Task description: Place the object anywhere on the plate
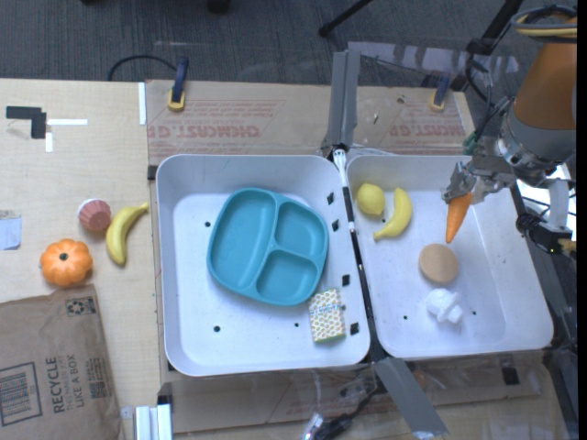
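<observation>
A blue three-compartment plate (pixel 268 245) lies in the left bin (pixel 183 264) with nothing on it. Over the far right part of the right bin (pixel 514 291) my gripper (pixel 465 191) is shut on the top of an orange carrot (pixel 456 218), which hangs point-down just above the bin floor. Also in the right bin are a lemon (pixel 370 199), a banana (pixel 396 214), a tan round bread roll (pixel 438 264) and a small white object (pixel 445 306).
A patterned sponge (pixel 327 316) sits in the left bin at the plate's near right corner. On the bench to the left lie a second banana (pixel 123 231), a small pumpkin (pixel 66 263), a pink cupcake (pixel 94 215) and a paper bag (pixel 55 374).
</observation>
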`<act>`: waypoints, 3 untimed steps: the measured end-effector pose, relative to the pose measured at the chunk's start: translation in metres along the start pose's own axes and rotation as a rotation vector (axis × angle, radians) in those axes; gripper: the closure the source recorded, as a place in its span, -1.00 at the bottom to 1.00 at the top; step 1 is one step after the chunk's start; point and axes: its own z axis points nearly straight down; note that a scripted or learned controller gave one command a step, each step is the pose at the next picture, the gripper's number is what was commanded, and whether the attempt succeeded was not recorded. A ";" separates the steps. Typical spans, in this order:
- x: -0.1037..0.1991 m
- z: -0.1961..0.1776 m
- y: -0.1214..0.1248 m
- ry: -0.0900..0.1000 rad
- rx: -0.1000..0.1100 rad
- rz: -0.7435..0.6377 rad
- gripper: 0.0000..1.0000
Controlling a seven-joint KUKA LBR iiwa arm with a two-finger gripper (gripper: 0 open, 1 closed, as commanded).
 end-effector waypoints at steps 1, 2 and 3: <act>0.069 0.011 0.020 0.001 0.001 0.075 1.00; 0.141 0.010 0.021 0.001 0.000 -0.107 1.00; 0.234 0.009 -0.007 0.001 0.001 -0.287 1.00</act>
